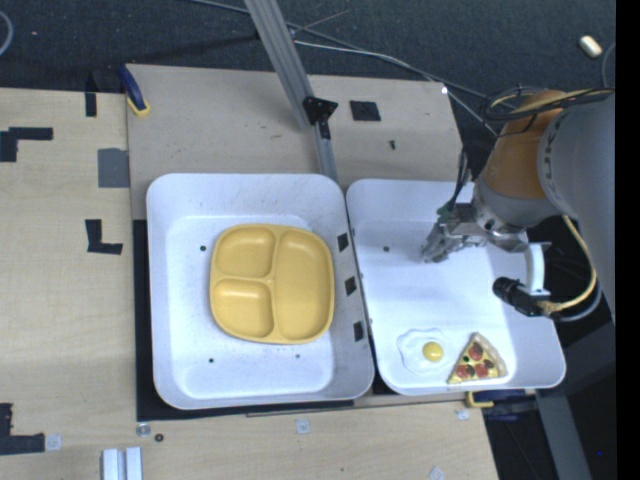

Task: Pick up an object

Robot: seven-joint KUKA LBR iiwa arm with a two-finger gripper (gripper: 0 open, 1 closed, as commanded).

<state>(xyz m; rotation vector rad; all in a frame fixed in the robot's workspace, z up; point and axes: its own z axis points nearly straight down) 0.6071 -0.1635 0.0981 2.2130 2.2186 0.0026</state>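
Observation:
A toy fried egg [424, 350] and a toy pizza slice [478, 359] lie side by side at the near edge of the right bin [400, 200]. A yellow divided plate [271, 283] sits in the middle of the left bin [180, 268]. My gripper [437, 248] hangs over the upper part of the right bin, well behind the egg and pizza slice. Its fingers look close together with nothing visible between them.
A slanted metal pole [290, 63] runs from the top of the view down to the gap between the bins. The grey arm with its orange band [520, 158] and cables crowd the right bin's far right side.

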